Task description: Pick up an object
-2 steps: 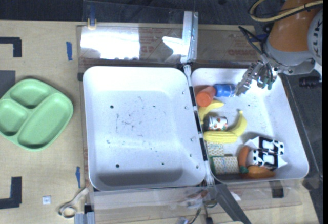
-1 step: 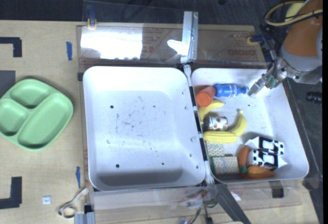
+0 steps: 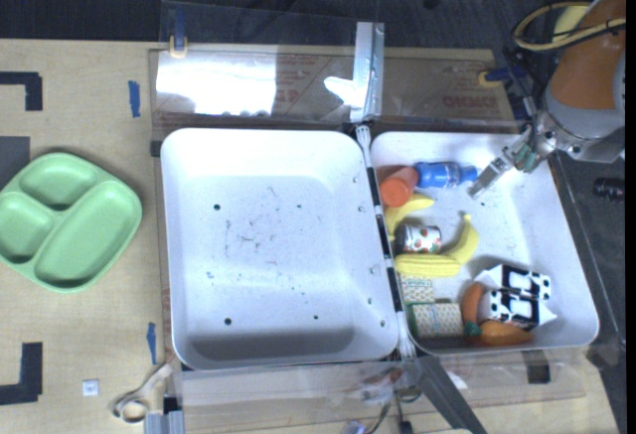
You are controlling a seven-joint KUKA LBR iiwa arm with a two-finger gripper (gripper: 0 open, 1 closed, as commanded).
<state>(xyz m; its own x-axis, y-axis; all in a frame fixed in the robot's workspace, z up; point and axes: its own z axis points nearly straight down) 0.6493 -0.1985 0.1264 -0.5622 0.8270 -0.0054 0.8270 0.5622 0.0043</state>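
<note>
Your claw point(image 3: 489, 179) hangs over the upper part of the right bin point(image 3: 566, 253); you cannot tell whether it is apart or together, and nothing shows clamped in it. Just beside its tip: blue bottle point(image 3: 442, 174), lying flat. Left of that: orange cup point(image 3: 397, 189). Below: banana point(image 3: 459, 241), small can point(image 3: 420, 239), corn cob point(image 3: 427, 266), black-and-white box point(image 3: 519, 297). Left bin point(image 3: 189, 223): adjoining. Green divided plate point(image 3: 66, 219): on the bench, far left.

No words or numbers can be read anywhere; the faint red print on the clear plastic sheet point(image 3: 437, 89) at the top is too blurry.
</note>
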